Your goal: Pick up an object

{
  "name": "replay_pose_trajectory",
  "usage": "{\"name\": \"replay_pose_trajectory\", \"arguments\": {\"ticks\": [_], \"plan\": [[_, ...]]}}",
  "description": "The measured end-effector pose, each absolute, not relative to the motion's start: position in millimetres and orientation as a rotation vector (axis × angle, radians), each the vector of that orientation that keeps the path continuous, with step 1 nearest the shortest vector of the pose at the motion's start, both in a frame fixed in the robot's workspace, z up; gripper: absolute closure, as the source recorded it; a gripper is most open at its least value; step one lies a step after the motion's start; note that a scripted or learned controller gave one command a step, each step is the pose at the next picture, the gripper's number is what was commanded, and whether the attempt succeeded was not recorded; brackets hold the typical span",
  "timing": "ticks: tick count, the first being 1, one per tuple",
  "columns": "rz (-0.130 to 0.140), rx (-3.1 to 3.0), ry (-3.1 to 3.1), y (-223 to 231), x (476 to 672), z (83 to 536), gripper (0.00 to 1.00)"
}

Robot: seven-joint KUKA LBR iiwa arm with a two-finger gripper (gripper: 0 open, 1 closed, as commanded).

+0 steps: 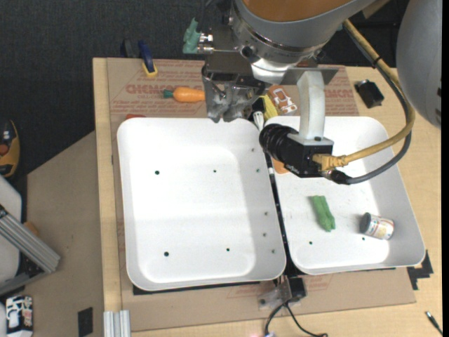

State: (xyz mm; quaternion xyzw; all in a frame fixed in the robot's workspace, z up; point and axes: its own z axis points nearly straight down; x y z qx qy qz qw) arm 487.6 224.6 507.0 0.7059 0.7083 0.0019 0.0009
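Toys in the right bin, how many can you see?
2. A green block lies near the middle of the right bin, and a small can lies on its side toward the right edge. The arm covers the bin's top left part, so more may be hidden.

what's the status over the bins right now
Gripper at the far rim of the left bin, fingers unclear. Green block and small can lying loose in the right bin. Nothing blocking them.

Bench (98,188) with two white bins (189,195)
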Motion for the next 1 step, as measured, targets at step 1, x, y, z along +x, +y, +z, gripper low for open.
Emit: {"name": "replay_pose_trajectory", "arguments": {"ticks": [1], "plan": [[0.003,2.218,2.224,224.5,487.6,506.3,0.0]]}}
